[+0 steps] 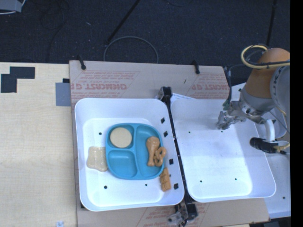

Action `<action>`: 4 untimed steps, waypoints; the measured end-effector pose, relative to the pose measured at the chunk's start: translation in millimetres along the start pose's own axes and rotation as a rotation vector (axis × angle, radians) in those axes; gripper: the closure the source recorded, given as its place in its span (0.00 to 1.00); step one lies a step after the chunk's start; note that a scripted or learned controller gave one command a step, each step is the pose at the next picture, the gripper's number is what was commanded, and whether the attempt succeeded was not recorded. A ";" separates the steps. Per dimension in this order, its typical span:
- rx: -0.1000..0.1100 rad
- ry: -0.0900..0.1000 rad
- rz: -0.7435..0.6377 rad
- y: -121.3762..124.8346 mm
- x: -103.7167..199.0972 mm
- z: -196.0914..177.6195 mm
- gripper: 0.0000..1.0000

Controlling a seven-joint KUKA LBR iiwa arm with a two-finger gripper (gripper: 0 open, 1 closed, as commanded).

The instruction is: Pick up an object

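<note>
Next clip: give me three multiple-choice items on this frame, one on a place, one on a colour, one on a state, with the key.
1. Where is the hand?
A. over the right bin
B. over the left bin
C. off the bench

2. What colour is the tray?
A. red
B. blue
C. green

3. How does the pretzel lie?
A. in the hand
B. on the right bin's floor
C. in the tray

Key: 1 A, the hand hangs above the right bin's upper right part. 2 B, the divided tray is blue. 3 C, the pretzel rests in the tray's right compartment.
</note>
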State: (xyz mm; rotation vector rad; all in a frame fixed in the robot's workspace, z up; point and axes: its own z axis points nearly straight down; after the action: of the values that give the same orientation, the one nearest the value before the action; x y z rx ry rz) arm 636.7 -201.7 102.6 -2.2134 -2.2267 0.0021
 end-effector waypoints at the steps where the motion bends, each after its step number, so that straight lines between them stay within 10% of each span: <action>1: -0.005 -0.001 0.003 -7.0 5.8 -51.4 1.00; 2: -0.006 -0.001 0.003 -8.9 14.3 -109.4 1.00; 4: 0.002 0.001 0.003 -5.3 61.4 -103.5 1.00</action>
State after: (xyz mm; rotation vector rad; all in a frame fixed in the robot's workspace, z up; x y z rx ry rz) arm 631.2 -140.3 206.1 -2.2157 -2.2216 0.0026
